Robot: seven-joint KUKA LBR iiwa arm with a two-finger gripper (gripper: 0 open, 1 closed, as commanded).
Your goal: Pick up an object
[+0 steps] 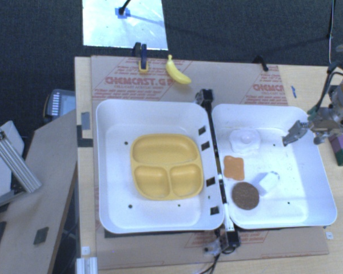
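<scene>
Gripper over right bin, fingers apart, holding nothing. Orange block, brown disc w/ small white piece: prob. light, stiff. Block's straight sides look best for a grip; disc appears flat, slip-prone.

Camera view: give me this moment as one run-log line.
phase: approach | gripper: over right bin, right rim, nothing held | right bin: brown disc, orange piece, clear lid | left bin: yellow tray

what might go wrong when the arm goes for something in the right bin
The orange piece, brown disc and small white object lie close together near the divider, so closing on one may nudge its neighbours. All three look flat, so the fingers may slide over them. The clear lid-like item barely stands out from the white right bin, so the gripper may misjudge it.
</scene>
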